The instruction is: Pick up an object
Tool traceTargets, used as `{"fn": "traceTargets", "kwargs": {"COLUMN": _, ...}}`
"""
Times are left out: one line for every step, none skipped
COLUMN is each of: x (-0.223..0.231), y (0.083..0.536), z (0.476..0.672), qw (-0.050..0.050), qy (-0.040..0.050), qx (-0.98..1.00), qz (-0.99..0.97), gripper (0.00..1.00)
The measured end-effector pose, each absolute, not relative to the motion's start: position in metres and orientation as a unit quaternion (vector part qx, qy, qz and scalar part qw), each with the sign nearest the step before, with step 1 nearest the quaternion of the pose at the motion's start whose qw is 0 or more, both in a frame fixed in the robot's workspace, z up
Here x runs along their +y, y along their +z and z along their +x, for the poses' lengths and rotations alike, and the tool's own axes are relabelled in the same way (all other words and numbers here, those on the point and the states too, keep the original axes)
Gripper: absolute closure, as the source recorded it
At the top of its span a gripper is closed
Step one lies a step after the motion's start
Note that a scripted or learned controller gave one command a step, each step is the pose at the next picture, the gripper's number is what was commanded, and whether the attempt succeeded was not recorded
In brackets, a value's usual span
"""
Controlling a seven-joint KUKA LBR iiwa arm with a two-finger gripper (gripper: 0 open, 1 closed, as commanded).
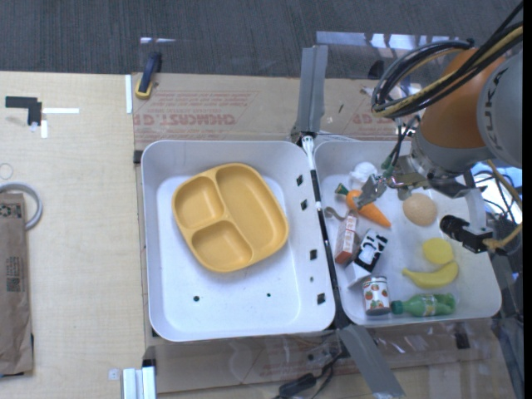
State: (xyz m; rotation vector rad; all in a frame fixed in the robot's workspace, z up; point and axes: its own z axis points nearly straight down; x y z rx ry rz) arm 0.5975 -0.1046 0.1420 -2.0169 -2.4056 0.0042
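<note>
Orange plastic carrot (371, 209) in our right white bin (490, 306) seems our target; our two-finger gripper (376, 188) hovers spread just above it, nothing pinched, so we judge descent and closing come next

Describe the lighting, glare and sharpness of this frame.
Camera view: even overhead light, soft shadow under the yellow three-compartment plastic plate; bright glare on the metal bracket behind the right white bin; the small toys, like the yellow banana, look slightly soft.
</note>
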Motion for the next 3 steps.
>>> {"fn": "traceTargets", "kwargs": {"x": -0.107, "y": 0.090, "z": 0.598, "qw": 0.001, "qy": 0.0010, "qx": -0.783, "qz": -0.622, "gripper": 0.00}}
{"fn": "traceTargets", "kwargs": {"x": -0.108, "y": 0.097, "z": 0.598, "qw": 0.001, "qy": 0.0014, "qx": -0.782, "qz": -0.623, "gripper": 1.00}}
{"fn": "traceTargets", "kwargs": {"x": -0.071, "y": 0.230, "z": 0.620, "qw": 0.000, "qy": 0.0019, "qx": -0.740, "qz": -0.672, "gripper": 1.00}}
